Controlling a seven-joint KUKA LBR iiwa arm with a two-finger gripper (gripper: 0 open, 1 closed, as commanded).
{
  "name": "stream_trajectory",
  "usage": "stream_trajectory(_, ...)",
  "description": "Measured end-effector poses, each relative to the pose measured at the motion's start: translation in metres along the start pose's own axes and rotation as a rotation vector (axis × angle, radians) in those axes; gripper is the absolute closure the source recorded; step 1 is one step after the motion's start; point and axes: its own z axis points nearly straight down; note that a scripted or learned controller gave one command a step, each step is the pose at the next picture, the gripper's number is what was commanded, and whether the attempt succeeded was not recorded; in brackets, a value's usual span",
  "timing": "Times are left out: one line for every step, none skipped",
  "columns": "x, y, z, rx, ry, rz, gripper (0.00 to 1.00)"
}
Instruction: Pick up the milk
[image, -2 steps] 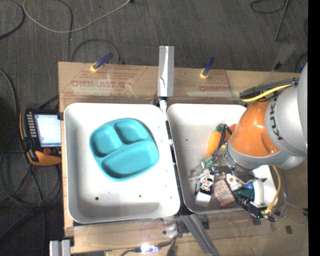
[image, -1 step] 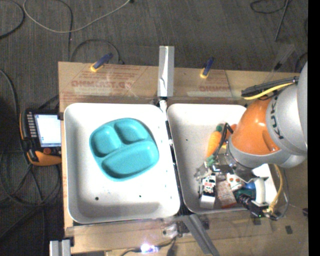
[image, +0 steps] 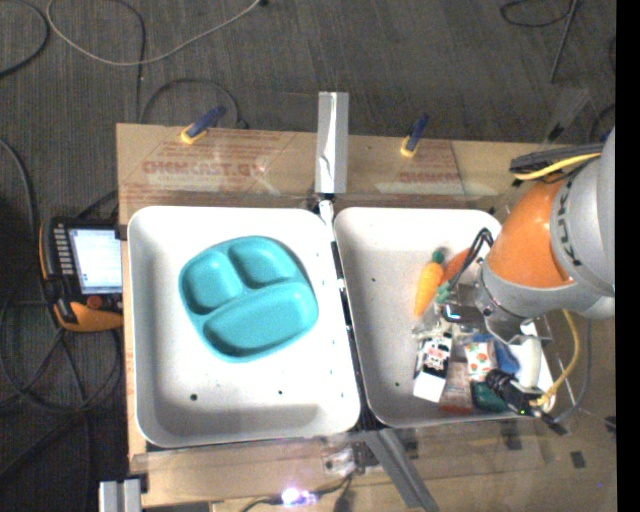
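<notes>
The milk (image: 433, 366) is a small white carton with black patches, lying near the front of the right bin (image: 385, 330). My gripper (image: 452, 312) hangs low just above and behind the carton, beside a heap of small items. The grey arm with its orange band (image: 528, 248) reaches in from the right and hides the fingers, so whether anything is between them cannot be seen.
An orange carrot (image: 429, 284) lies just left of the gripper. A red-and-white packet (image: 478, 362), a green item (image: 489, 393) and a blue-and-white item (image: 520, 356) crowd the bin's front right corner. The left bin (image: 160, 390) holds a teal divided plate (image: 250, 297).
</notes>
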Motion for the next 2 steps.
stream_trajectory(0.0039,-0.0296,-0.0486,0.000,0.001,-0.009,1.00)
stream_trajectory(0.0050,-0.0294,-0.0546,0.005,0.002,-0.012,1.00)
